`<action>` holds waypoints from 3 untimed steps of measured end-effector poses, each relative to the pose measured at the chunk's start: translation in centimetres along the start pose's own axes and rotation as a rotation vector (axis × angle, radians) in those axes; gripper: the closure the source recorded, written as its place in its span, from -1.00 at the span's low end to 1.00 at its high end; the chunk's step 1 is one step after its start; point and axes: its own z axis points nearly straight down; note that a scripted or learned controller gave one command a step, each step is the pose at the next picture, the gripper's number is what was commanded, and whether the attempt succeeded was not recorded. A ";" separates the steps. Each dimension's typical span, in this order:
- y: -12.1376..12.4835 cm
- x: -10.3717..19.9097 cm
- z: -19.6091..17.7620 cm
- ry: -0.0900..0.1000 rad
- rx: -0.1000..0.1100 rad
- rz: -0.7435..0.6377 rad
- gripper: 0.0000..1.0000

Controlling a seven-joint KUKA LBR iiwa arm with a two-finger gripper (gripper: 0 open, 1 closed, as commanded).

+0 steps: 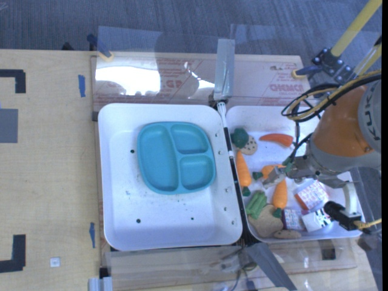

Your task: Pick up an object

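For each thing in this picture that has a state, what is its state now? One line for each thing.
Blue divided plate: lies flat in the left bin, nothing in its compartments.
Long carrot: lies in the right bin, beside the wall between the bins.
Short carrot: lies just below the end effector.
Red chili: lies flat, apart from the arm.
End effector: low over the toy food.

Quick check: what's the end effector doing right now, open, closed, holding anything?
End effector: down in the right bin among the toy food; open or closed cannot be told, and no object is seen in its grasp.
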 end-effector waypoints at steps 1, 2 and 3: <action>-1.8 -1.5 1.0 0.003 0.009 0.010 -1.00; -1.6 -1.6 -0.1 0.001 0.003 0.012 1.00; 5.3 7.7 -8.9 0.005 0.003 -0.022 1.00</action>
